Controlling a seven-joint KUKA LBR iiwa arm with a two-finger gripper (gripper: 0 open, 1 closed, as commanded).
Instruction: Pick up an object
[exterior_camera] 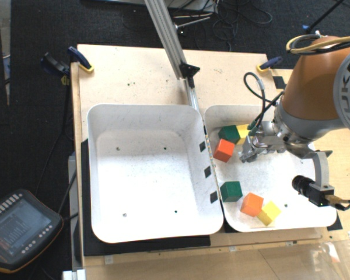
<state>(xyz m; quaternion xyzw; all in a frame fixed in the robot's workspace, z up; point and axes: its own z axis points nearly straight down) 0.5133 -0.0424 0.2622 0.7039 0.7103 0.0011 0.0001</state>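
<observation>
The tool (249, 152) hangs low inside the right bin (291, 217), and from where I stand I cannot tell its state or whether it has anything. The nearest pieces lie just to its left: an orange block (224, 150) with a green block (228, 133) and a yellow block (243, 132) behind it near the bin's far wall. A second green block (230, 191), an orange cube (252, 204) and a yellow cube (269, 213) sit closer to the near rim, so I judge a short sideways move reaches the orange block first.
</observation>
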